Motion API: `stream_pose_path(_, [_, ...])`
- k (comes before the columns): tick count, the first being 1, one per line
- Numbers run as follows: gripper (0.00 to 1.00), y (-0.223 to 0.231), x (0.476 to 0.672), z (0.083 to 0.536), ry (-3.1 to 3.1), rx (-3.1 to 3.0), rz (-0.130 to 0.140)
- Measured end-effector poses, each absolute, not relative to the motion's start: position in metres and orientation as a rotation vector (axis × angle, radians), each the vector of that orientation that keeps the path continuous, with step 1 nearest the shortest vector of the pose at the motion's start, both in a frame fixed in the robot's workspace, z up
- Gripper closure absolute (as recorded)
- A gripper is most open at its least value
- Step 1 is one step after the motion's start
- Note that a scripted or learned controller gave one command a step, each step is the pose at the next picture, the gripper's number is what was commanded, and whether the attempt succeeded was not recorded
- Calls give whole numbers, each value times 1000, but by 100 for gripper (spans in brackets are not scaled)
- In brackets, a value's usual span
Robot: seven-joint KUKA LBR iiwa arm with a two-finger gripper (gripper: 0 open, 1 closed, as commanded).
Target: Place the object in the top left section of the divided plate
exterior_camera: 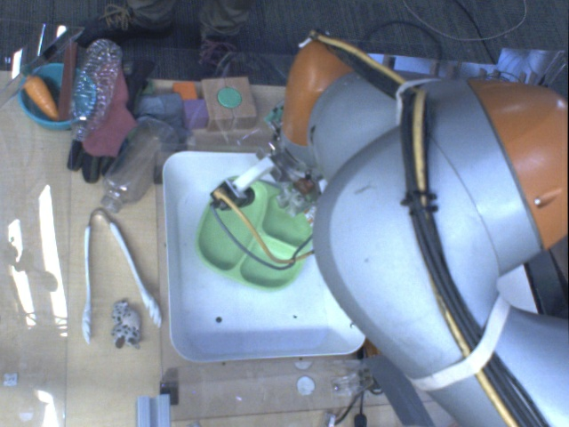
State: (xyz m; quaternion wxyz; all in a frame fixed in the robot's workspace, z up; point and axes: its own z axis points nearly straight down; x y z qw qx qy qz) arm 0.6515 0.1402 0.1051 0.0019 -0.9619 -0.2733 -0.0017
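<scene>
A pale wooden surface (53, 265) carries a shallow white bin (191, 314), with dark carpet beyond its far edge. The grey arm with its orange band (311, 87) reaches in from the right and fills much of the scene, its claw (289, 194) lowered over the far right part of a green divided plate (233, 238) that lies in the bin. Whether the claw is clenched or released cannot be told, since the wrist hides it, and no object to be placed can be made out at the claw or on the plate. A white cylindrical part (253, 176) sticks out to the left of the claw, and black and yellow cables (240, 229) loop from it across the plate. Well left of the claw, outside the bin, lie white tongs (124, 256) and a small spotted toy (126, 323). Farther left and beyond sit a clear plastic bottle (133, 163), a dark red glove (102, 127), a sparkly hairbrush (93, 83) and a blue bowl holding a carrot (40, 96). Beyond the claw, just past the bin's far rim, stands a tan wooden block with a green disc (229, 100).
</scene>
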Motion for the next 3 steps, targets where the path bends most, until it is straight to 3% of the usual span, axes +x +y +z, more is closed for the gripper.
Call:
stream_pose_path(1, [100,119,650,145,-322,-3119,-12])
stream_pose_path(2, [100,84,645,158,-448,-3107,-8])
stream_pose_path(3, [0,84,645,158,-448,-3107,-8])
